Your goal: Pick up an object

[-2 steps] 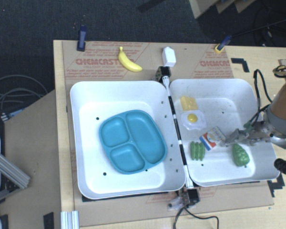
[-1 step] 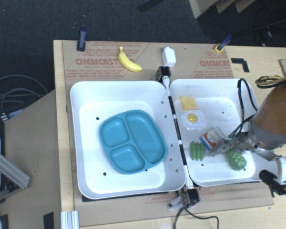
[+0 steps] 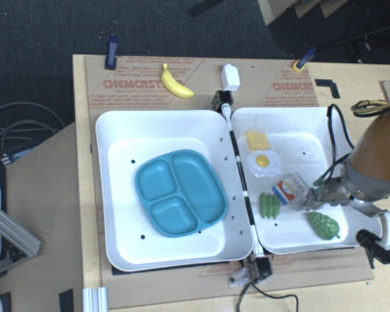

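The right bin (image 3: 292, 242) holds a yellow block (image 3: 258, 140), a toy fried egg (image 3: 262, 162), a small red, white and blue packet (image 3: 289, 189), a green pod (image 3: 269, 205) and a bumpy green item (image 3: 324, 225). My gripper (image 3: 314, 198) reaches in from the right. It sits low in the right bin, just right of the packet and just above the bumpy green item. The wrist's dark body covers its tip, and I see nothing held in it.
A blue divided plate (image 3: 180, 191) lies in the left bin (image 3: 117, 174). On the bench behind the bins are a banana (image 3: 176, 84), a white block (image 3: 230, 77) and a blue clip (image 3: 111, 52). A black cable (image 3: 335, 132) arcs over the right bin's far right side.
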